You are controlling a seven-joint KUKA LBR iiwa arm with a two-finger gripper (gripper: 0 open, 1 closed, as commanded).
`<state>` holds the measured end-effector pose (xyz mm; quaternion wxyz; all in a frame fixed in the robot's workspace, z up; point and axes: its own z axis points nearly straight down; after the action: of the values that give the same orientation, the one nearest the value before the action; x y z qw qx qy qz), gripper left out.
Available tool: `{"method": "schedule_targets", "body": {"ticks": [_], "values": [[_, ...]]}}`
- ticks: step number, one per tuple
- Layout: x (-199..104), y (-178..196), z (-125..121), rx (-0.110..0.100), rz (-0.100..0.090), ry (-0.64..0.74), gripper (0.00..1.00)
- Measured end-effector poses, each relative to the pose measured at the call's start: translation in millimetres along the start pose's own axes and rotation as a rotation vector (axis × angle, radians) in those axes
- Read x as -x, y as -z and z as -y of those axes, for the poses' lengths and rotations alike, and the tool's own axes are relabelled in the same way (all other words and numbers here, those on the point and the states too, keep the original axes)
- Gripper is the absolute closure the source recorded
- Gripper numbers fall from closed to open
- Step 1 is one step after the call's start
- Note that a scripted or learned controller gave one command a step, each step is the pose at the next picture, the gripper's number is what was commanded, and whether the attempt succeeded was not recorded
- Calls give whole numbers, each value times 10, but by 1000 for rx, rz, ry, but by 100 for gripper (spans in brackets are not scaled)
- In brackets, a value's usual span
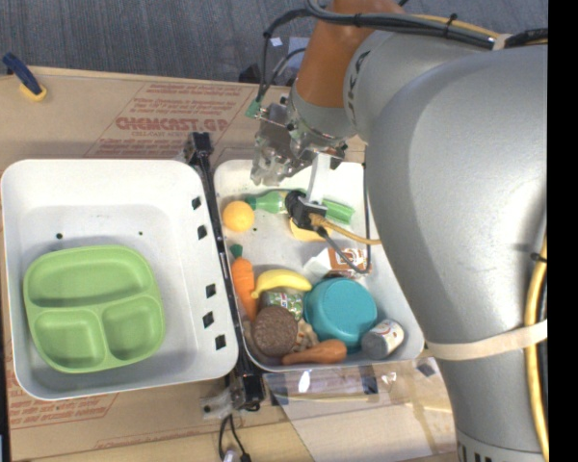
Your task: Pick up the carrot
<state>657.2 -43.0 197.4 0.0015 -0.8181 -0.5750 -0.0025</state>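
Observation:
The carrot [243, 283], orange with a small green top, lies along the left wall of the right bin [397, 301], about halfway down. It is partly tucked beside a yellow banana [281, 280]. My gripper [270, 168] hangs over the far end of the same bin, well above and beyond the carrot, near the bin's back rim. No object shows in it. The grey arm with its orange band covers the right side of the bin.
Near the carrot lie an orange ball [236, 217], a green item [270, 201], a teal bowl [340, 311], a brown disc [274, 331], a can [383, 337] and a reddish sausage-like piece [313, 354]. The left bin [96, 191] holds a green divided tray [94, 306].

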Motion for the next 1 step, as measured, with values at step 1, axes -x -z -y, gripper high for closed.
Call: {"method": "schedule_targets", "body": {"ticks": [1], "values": [[-883,1326,338,0,1,-176,100]]}}
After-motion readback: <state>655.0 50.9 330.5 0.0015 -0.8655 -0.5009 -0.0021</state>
